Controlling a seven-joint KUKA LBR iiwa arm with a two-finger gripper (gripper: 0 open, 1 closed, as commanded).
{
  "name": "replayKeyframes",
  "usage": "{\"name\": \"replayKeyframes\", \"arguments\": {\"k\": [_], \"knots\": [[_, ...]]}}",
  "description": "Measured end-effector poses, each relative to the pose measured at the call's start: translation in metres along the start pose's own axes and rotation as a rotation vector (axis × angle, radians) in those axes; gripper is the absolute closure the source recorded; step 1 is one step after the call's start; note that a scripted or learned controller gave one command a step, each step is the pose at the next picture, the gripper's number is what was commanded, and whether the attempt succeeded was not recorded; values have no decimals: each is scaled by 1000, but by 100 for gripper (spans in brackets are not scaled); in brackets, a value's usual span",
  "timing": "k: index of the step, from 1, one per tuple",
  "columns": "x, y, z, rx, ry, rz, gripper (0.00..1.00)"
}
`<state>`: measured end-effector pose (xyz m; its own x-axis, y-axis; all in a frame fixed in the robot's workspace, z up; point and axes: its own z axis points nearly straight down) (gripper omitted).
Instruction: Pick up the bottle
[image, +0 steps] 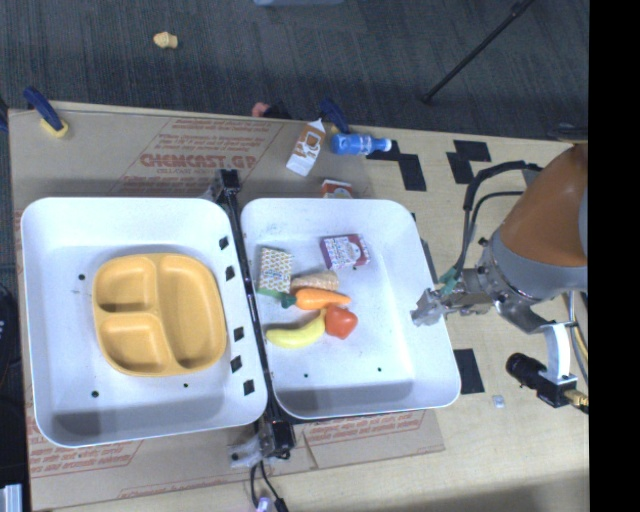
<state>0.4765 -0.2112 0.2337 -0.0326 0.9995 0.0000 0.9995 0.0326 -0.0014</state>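
- Bench (190, 150): carries two shallow white bins side by side, keeping loose things within the arm's reach.
- Left bin (40, 225): holds a yellow divided plate (160, 310), flat near its middle.
- Right bin (400, 222): gathers toy foods toward its left half, among them a banana (297, 335) and a carrot (322, 298), touching or nearly so.
- Arm (545, 220): reaches in from the right, wrist low beside the right bin.
- Bottle (357, 145): lies on its side on the bench beyond the right bin's far rim, outside both bins, so likely awkward to reach.
- Gripper (429, 309): hangs at the right bin's right rim, well apart from the bottle; grips nothing visible; cannot tell how far open.
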Motion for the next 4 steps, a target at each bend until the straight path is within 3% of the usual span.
{"name": "replayKeyframes", "arguments": {"k": [1, 2, 3, 4], "knots": [[71, 2, 14, 3, 2, 140, 100], [9, 0, -6, 2, 0, 297, 100], [13, 0, 15, 3, 3, 211, 100], [6, 0, 14, 3, 3, -61, 100]]}}
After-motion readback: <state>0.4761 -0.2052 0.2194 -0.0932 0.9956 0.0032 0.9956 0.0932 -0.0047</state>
